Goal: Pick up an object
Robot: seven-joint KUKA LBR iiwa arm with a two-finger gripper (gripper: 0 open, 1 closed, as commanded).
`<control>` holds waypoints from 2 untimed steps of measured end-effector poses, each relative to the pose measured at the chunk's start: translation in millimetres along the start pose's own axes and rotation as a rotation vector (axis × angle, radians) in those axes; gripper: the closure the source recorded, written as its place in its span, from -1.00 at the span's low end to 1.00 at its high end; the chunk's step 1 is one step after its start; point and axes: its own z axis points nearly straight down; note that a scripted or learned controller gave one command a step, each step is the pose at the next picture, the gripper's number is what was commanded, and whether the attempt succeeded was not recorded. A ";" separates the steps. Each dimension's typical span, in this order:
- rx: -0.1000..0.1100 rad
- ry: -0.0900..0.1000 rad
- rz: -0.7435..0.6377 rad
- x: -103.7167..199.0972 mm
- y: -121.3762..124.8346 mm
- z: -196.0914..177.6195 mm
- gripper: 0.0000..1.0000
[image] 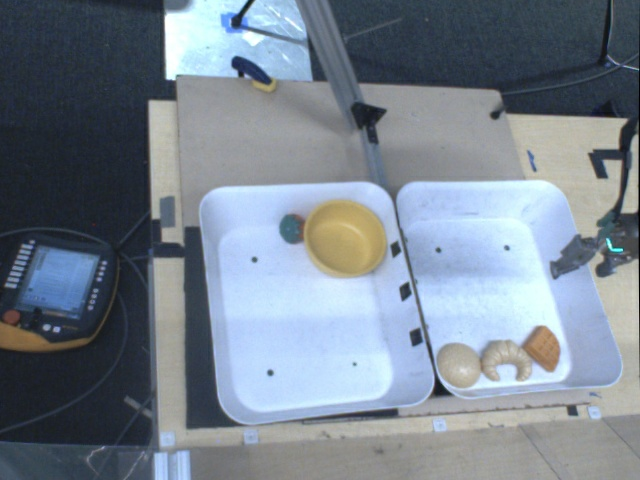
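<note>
We see the surface (440, 128) bearing two white bins side by side: the left bin (300, 368) holds a yellow bowl (345, 238) at its twelve o'clock wall with a small teal ball (291, 228) touching the bowl's nine o'clock side, while the right bin (490, 268) has a round bun (459, 364), a croissant (507, 358) and a waffle piece (543, 347) gathered along its six o'clock wall, probably where they slid to rest. The tool (585, 256) sits at the right bin's three o'clock rim; we cannot tell its opening, and we see nothing in it. The waffle piece, its nearest candidate, lies near the tool toward seven o'clock.
</note>
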 end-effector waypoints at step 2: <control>0.004 0.001 0.000 0.1 2.5 61.7 -1.00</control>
